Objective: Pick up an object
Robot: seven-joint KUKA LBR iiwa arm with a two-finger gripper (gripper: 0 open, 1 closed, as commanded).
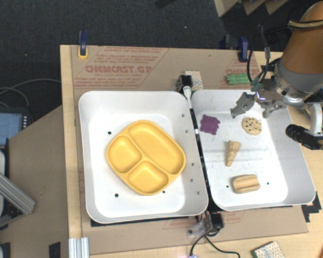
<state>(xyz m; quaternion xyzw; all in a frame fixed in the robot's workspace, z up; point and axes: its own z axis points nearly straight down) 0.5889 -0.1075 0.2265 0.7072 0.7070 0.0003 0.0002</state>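
Gripper is poised just above the cookie, fingers spread wide, nothing held between them. Cookie lies flat in the right bin, purple piece left of it, cone below. Fingers may slide over so thin a disc; height is hard to judge.

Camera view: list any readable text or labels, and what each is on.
"CHEMCAST GP", red print repeated on the brown masking paper of the bench sheet.
More faint red print on the same sheet at upper right: too blurred to read.
Small patterned tag between the bins: not readable.
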